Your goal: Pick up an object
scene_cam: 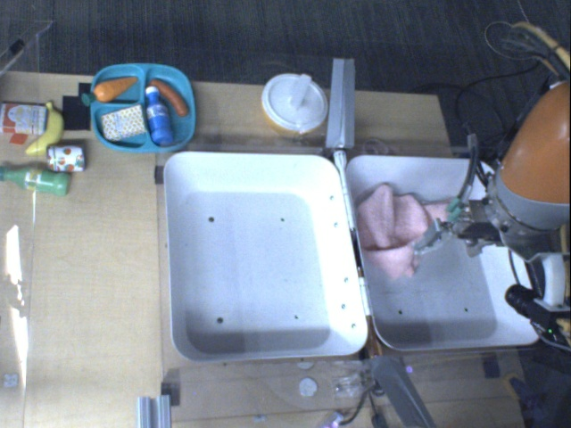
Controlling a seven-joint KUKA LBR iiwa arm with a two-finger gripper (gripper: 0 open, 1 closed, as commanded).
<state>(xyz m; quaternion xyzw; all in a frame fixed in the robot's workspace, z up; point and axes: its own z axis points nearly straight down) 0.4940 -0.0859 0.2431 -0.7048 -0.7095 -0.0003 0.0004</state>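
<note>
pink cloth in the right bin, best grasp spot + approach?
Probably pinch the raised, bunched fold near the middle of the pink cloth, coming straight down. It lies crumpled against the left wall of the right bin, so a side approach looks blocked there. The gripper sits at its right edge.

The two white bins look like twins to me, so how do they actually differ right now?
The right bin holds a crumpled pink cloth; the left bin shows just its bare floor with a few small dark dots. The gripper reaches into the right bin at the cloth's edge, while the left bin has no arm over it. The left bin looks wider. Both are shallow, white and round-cornered.
</note>
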